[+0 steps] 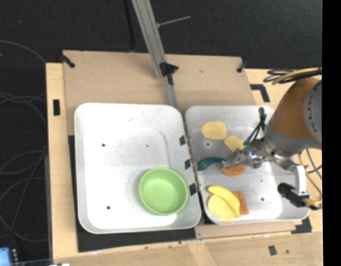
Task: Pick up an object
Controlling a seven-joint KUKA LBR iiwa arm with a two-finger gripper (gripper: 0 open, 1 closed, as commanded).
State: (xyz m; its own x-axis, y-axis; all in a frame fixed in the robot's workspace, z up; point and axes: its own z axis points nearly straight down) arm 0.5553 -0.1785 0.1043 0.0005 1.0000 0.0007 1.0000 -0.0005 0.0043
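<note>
My gripper (234, 160) hangs low over the middle of the right bin (270, 204), reaching in from the right. Its tip sits just above an orange flat piece (233, 171) and beside a dark green object (209, 163) to its left. Two yellow round pieces lie further back: one (214, 130) near the bin's far left, another (233, 143) close to the gripper. At the bin's front lie a yellow banana-like piece (222, 194), a yellow round piece (219, 208) and an orange-brown block (243, 203).
A green bowl (163, 190) sits in the front right part of the left bin (103, 126). A grey metal pole (149, 32) slants down from the top to the bins' shared edge. The arm's orange band (292, 112) looms over the right bin's far right corner.
</note>
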